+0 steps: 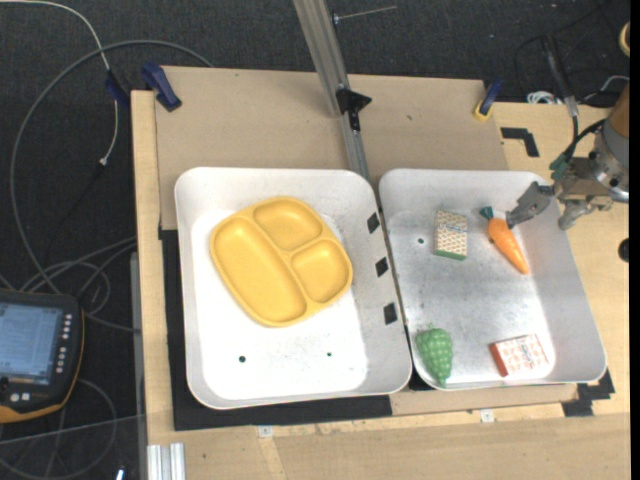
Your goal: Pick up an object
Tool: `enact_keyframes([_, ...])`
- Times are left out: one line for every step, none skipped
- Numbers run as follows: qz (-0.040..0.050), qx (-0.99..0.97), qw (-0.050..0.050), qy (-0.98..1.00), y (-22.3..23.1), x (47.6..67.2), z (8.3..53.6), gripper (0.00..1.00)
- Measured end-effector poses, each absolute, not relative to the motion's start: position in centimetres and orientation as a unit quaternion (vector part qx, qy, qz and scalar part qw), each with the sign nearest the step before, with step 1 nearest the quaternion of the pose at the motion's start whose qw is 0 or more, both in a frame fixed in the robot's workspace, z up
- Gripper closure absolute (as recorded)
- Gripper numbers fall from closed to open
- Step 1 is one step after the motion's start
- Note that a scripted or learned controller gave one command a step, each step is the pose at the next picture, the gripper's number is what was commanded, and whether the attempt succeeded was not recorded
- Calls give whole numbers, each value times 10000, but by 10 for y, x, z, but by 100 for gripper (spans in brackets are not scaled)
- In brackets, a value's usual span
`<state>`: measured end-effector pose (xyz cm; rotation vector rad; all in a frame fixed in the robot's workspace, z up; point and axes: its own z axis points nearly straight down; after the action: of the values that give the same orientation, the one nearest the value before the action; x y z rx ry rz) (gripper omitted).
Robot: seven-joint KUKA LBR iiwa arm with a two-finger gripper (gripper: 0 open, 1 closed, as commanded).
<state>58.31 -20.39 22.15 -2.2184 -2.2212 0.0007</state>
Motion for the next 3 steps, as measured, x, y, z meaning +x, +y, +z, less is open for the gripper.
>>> enact_keyframes([3, -7066, 12, -7076, -204, 583, 222, 0])
enact_keyframes([11, -7070, 27, -7072, -202, 575, 175, 0])
enact_keyframes([14, -7069, 35, -7073, -198, 566, 129, 0])
